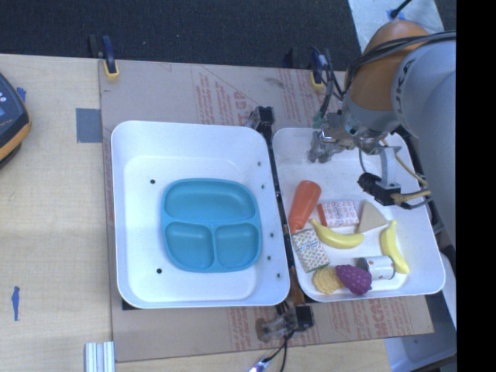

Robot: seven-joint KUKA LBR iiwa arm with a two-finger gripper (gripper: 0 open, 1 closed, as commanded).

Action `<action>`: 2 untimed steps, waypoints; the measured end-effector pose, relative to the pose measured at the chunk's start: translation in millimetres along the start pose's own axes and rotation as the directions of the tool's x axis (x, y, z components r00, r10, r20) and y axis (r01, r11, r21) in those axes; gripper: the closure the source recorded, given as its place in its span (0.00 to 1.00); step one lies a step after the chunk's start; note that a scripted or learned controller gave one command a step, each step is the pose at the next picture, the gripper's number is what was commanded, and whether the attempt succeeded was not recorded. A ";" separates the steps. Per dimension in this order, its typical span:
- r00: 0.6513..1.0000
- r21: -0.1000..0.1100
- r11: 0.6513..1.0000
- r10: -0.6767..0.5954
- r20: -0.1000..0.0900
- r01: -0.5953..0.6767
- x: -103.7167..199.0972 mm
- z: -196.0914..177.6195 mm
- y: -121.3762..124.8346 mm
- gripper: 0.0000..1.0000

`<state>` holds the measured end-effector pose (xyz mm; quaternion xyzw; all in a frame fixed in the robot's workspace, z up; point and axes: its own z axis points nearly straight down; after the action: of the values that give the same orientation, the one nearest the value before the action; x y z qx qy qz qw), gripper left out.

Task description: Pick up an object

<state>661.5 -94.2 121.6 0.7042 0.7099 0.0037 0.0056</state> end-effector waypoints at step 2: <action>1.000 0.015 1.000 0.003 -0.001 -0.003 -14.6 28.3 -94.4 0.00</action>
<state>567.6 -109.7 92.1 0.7054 0.7089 -0.0012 0.0000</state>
